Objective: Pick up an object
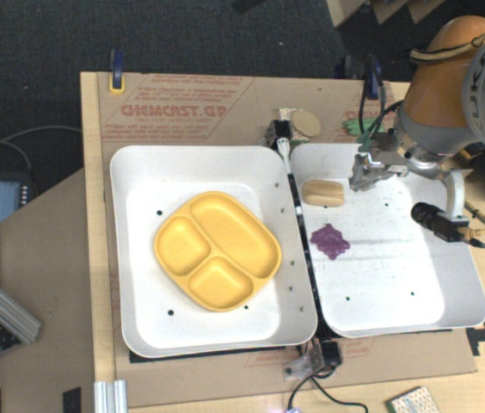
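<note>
A tan, bun-shaped object (323, 194) lies in the right bin (449, 304) near its upper left corner. Below it rests a small purple piece (331, 241). A yellow three-compartment tray (216, 249) sits in the left bin (135, 231). My gripper (365, 177) hangs at the top of the right bin, just right of the tan object and apart from it. Nothing shows between its fingers.
The grey arm with its orange band (449, 67) reaches in from the upper right. A black fitting with cables (436, 220) lies over the right bin's right side. Clamps and a round tan disc (305, 125) sit on the cardboard bench behind the bins.
</note>
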Tool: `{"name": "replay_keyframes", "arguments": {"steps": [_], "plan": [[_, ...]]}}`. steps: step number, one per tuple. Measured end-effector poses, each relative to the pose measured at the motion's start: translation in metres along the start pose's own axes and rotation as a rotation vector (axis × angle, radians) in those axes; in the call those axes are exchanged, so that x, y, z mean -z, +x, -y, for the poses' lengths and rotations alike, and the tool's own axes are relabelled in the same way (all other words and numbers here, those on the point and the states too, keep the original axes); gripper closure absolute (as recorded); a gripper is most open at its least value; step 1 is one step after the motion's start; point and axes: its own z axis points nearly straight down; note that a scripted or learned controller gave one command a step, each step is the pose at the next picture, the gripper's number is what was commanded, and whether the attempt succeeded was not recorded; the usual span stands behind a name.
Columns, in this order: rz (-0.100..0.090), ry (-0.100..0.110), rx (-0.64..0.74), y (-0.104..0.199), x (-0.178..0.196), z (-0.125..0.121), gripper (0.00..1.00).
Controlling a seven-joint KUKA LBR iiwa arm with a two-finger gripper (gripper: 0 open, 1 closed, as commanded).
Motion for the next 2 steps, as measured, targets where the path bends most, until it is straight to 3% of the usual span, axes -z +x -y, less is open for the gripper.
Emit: {"name": "replay_keyframes", "arguments": {"steps": [1, 2], "plan": [[-0.002, 0.016, -0.009, -0.020, -0.099, 0.028, 1.00], [0.004, 0.004, -0.009, -0.048, -0.016, 0.046, 1.00]]}}
